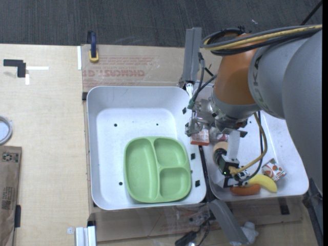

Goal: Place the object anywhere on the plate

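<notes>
1. Camera view pictures are taken from above, and two shallow white bins are seen side by side on the pale wooden bench (46, 137).
2. A light green plastic plate with three parts (158, 169) is seen lying in the left white bin (102, 132), near its front.
3. The grey arm with the orange band (241, 81) is seen reaching over the right white bin (294, 158), close to the wall between the two bins.
4. The claw (205, 132) is seen low down by that wall. How far it is opened cannot be told, because it is hidden by the wrist and cables.
5. A small red and white packet (201, 136) is seen right at the claw. Whether it is gripped or just touched cannot be told.
6. A yellow banana (264, 183), a red-orange thing (246, 190) and a small red and white carton (274, 170) are seen at the front of the right bin.
7. The object could be dropped before the plate is reached, if it is not gripped well.
8. The wall between the bins could be bumped, because the claw is so close to it.
9. The object could be let go too early and land beside the plate.
</notes>
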You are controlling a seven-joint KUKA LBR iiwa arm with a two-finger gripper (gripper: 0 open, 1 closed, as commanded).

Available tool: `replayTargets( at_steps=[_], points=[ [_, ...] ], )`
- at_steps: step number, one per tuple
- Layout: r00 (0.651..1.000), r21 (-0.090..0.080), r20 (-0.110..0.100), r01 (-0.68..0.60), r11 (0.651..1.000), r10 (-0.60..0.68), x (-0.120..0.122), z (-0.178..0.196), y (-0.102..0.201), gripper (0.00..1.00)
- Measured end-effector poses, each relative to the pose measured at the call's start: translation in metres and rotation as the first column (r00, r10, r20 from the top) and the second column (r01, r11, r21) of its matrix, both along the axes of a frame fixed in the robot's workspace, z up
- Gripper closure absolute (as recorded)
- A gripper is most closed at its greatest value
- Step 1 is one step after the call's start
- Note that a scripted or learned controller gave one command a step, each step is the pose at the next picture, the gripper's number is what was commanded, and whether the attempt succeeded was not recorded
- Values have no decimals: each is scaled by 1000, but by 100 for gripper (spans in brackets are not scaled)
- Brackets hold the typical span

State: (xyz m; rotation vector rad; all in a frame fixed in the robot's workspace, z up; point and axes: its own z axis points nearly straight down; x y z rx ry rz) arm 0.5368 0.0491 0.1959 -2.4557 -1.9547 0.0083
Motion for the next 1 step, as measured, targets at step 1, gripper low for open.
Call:
replayTargets(
  at_steps=[1],
  points=[
    [1000, 0, 0, 1, 1000, -1, 0, 0, 0, 0]
  ],
)
